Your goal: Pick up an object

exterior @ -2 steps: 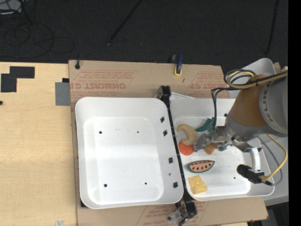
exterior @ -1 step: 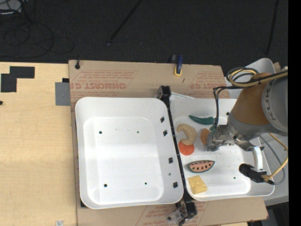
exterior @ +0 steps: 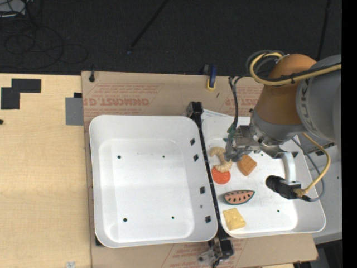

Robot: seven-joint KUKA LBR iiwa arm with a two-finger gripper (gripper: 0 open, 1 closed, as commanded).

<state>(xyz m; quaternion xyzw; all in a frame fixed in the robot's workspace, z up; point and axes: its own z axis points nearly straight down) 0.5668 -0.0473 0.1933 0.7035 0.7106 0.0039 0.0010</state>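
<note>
The grey two-finger claw (exterior: 234, 147) hung in the right bin (exterior: 312, 219), right of frame centre. Its grip could not be told. An orange-brown toast-like block (exterior: 247, 164) lay just below-right of it; a pale curled piece (exterior: 222, 158) and a red round piece (exterior: 221, 176) lay just below-left.

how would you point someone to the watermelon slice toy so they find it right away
Start at the right-hand white bin, the one the grey arm reaches into. Among the small toys near its left wall, look between the red tomato-like piece and the yellow cheese wedge. The watermelon slice is the flat half-moon, pink-red with dark seeds and a green rind.
</note>
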